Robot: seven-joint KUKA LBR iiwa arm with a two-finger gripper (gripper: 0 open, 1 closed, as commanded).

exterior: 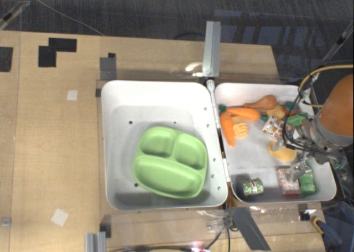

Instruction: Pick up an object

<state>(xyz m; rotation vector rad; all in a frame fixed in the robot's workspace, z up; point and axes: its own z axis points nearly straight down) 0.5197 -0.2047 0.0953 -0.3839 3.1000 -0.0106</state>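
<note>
The right bin point(249, 157) holds several toy foods. Two orange carrots point(244, 113) point(227, 129) lie by a yellow corn piece point(240, 129), and a brown drumstick point(264, 102) lies at the back. A white and red packet point(272, 128) and a yellow piece point(283, 154) sit mid-right. At the front lie a green can point(253, 186), a speckled packet point(287, 181) and a small green block point(307, 183). My gripper point(303, 163) hangs low over the bin's right side, just above the speckled packet and green block. The wrist hides its tips.
The left bin point(119, 134) holds a light green divided plate point(170, 161). A metal post point(211, 51) stands behind the wall between the bins. The arm's orange band point(338, 113) and cables overhang the right bin's far right edge.
</note>
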